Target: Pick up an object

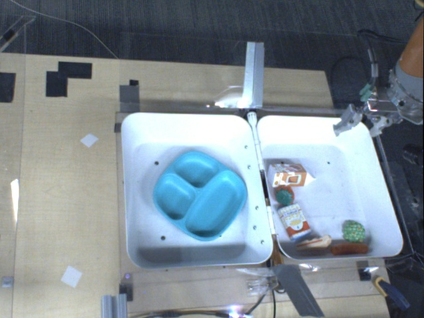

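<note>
1. Camera view: two shallow white bins with rounded corners sit side by side on a pale wooden bench (59,197); the left bin (142,134) and the right bin (331,144) meet along a metal divider.
2. A glossy blue sectioned plate (200,195) (three moulded compartments, smooth plastic) lies in the middle of the left bin.
3. In the right bin, against its left wall, lie a small orange-and-white carton (289,175), a dark green ball (284,196) just below it, and a flat orange-labelled packet (294,220).
4. Along that bin's near edge lie a tan stick-shaped piece (314,243), a reddish-brown sausage-shaped piece (348,248) and a knobbly green ball (354,230).
5. The gripper (361,116) hangs over the right bin's far right corner, grey metal fingers (346,120) spread apart, nothing between them, well apart from every object.
</note>
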### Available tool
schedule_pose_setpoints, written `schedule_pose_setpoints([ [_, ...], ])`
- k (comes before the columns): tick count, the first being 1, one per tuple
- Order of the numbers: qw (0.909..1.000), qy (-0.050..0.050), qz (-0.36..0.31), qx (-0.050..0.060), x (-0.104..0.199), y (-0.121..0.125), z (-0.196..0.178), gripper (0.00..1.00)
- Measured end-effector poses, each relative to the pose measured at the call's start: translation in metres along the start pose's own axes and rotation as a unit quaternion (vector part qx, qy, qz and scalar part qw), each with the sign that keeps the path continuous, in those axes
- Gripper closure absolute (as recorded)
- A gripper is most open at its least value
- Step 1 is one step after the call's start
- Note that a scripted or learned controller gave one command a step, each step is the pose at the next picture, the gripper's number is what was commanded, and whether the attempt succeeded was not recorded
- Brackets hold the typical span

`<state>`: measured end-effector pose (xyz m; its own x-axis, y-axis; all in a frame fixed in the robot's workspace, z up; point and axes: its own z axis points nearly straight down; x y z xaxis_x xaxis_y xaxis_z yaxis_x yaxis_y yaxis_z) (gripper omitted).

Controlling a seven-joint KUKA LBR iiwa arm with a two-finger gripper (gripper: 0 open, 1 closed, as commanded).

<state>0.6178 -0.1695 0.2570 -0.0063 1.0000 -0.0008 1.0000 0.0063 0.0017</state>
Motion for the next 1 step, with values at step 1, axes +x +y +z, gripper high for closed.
schedule_pose_setpoints([
  [1,0.9999,0.0,0.012,0.001,0.0233,-0.0579,0.0615,0.0],
])
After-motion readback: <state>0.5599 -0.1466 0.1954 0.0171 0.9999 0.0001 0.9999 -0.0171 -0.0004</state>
